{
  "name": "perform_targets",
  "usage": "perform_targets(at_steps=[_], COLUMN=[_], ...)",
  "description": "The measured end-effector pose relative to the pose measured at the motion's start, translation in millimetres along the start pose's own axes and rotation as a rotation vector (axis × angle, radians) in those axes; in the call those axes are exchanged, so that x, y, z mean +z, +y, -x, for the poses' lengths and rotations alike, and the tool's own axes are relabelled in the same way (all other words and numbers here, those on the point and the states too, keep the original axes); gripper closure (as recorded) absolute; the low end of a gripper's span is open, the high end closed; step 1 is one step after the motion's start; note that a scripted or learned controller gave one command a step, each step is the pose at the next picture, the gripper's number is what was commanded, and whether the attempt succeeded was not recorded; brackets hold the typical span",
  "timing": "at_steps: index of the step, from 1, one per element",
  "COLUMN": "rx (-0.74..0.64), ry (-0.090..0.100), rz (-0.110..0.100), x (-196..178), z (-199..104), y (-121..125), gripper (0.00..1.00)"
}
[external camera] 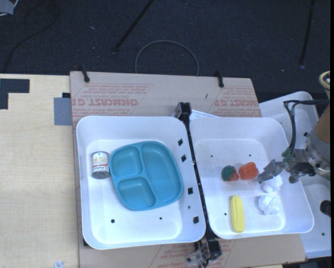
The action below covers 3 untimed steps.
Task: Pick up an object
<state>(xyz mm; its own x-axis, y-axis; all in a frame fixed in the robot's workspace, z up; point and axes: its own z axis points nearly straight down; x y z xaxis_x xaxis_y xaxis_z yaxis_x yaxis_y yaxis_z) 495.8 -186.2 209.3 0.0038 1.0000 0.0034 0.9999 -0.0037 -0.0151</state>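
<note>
In the right bin (234, 128) lie a small green item (229, 173), an orange-red item (248, 171) touching it, a yellow corn cob (237, 213) and a crumpled white object (269, 204). A second white crumpled piece (271, 186) lies just above that one. My gripper (280, 174) reaches in from the right, at the bin's right side. It is open, its fingers spread over the upper white piece, and nothing is held between them. The orange-red item sits just left of the left fingertip (266, 176).
The left bin (94, 216) holds a blue divided plate (146, 175) and a small can (100, 164) at the plate's left. A black divider (190, 166) runs between the bins. Cardboard (156, 96) lies under both bins.
</note>
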Motion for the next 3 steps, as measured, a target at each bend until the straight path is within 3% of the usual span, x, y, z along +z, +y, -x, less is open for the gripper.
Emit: perform_targets(at_steps=[1, 3], rx=[-0.003, -0.003], ry=[-0.003, -0.001], rz=[0.014, 0.009], x=[-7, 84], z=[0, 3], y=[3, -3], gripper=[0.0, 0.0])
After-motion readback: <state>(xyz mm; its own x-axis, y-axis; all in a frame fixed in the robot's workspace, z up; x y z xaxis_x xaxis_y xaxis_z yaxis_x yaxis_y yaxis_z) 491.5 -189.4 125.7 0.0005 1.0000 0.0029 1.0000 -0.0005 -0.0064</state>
